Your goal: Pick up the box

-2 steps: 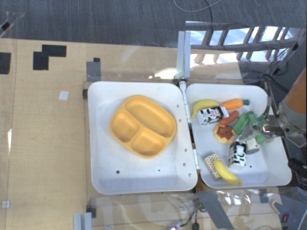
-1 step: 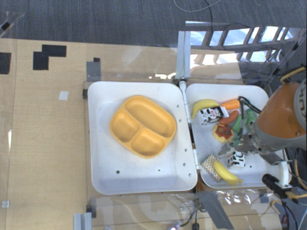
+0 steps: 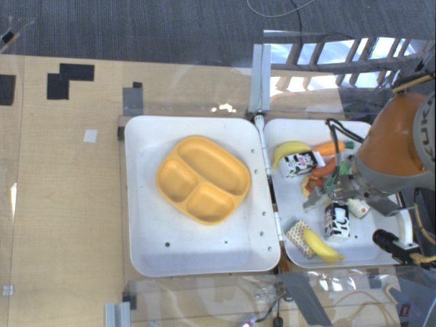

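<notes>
Two small black-and-white cow-print boxes lie in the right bin (image 3: 381,254). One box (image 3: 302,163) rests near the bin's back left, beside a banana (image 3: 289,150) and a carrot (image 3: 330,148). The other box (image 3: 336,221) stands toward the front, just above a second banana (image 3: 321,245). My gripper (image 3: 325,192) hangs low between the two boxes, over orange and green items in the bin's middle. It sits just above the front box and touches neither box that I can see. The grey wrist and orange band (image 3: 396,140) hide the bin's right side.
A yellow divided plate (image 3: 203,178) fills the middle of the left bin (image 3: 146,244). A beige waffle-textured piece (image 3: 297,234) lies at the right bin's front left. A small white round item (image 3: 359,209) sits beside the front box. Cables run at the right.
</notes>
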Robot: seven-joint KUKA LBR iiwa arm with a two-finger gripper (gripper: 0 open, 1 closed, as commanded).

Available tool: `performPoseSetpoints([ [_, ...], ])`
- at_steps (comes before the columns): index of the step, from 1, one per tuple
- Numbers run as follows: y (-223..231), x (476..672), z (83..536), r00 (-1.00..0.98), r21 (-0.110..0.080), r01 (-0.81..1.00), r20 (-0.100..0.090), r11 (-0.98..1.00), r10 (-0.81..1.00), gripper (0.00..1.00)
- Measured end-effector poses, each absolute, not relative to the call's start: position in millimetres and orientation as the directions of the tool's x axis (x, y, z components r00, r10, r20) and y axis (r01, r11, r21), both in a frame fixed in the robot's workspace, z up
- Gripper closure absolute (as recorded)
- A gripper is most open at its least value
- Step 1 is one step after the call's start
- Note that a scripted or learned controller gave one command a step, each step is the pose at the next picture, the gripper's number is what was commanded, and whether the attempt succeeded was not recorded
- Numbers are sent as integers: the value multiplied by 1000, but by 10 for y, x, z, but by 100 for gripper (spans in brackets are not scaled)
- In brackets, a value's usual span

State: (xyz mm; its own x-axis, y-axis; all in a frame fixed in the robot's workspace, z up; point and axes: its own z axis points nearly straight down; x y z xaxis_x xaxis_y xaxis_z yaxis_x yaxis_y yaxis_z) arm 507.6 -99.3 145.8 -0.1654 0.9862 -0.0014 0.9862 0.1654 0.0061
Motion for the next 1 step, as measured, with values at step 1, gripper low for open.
performPoseSetpoints([
  [1, -1002, 5648, 941, -244, 18, 970, -9, 244, 970, 0],
])
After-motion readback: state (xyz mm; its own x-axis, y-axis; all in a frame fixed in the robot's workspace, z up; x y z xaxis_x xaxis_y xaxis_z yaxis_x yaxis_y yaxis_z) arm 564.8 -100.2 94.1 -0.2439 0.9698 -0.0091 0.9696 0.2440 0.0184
